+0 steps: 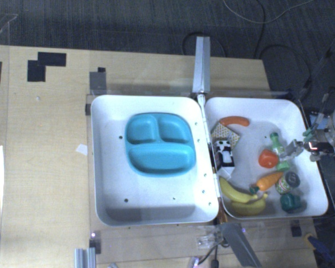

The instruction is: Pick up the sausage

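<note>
One end effector (299,146) sits at the right edge of the frame, over the right rim of the right bin (251,106), and nothing is gripped; whether it stands wide or narrow I cannot tell from this slanted view. Judging by that, the task is at the approach step: the arm hangs at the bin's right side, well apart from the sausage (234,121), which lies on its side near the upper left of that bin, close to the back wall and just above a patterned card (224,132). The next move would call for travel leftward and toward the back wall, then a descent over the sausage with a grip across its narrow width. Nearest the end effector are a green bottle (275,140), a tomato (268,159) just beside it, a carrot (267,181) below that, and a dark round can (290,179) with a teal object (291,202) in the lower right corner. A banana (240,194) curves along the bin's lower left, and a small black-and-white box (225,152) stands against the dividing wall. The left bin (109,166) holds a blue divided tray (159,143), upside or face I cannot judge. Both bins rest on the pale desk (39,149).
</note>
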Action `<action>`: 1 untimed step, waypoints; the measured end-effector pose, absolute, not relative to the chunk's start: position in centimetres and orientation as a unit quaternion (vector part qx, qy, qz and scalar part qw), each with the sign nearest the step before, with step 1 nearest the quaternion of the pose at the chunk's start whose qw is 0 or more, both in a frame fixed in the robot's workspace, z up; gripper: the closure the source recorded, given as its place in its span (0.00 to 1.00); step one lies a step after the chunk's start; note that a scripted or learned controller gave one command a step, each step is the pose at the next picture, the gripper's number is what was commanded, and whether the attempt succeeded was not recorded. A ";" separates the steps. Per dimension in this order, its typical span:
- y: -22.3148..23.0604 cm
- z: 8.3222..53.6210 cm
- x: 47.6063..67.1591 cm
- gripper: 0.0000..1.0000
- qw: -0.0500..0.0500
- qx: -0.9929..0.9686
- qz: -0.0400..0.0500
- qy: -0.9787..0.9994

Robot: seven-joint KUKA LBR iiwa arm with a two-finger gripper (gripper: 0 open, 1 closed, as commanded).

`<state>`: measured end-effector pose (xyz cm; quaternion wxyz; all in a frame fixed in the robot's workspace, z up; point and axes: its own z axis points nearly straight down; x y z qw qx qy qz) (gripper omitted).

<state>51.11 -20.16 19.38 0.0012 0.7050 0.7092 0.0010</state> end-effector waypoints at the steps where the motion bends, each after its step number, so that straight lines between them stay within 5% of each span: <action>1: -17.8 12.6 57.6 0.00 0.002 0.681 0.001 0.732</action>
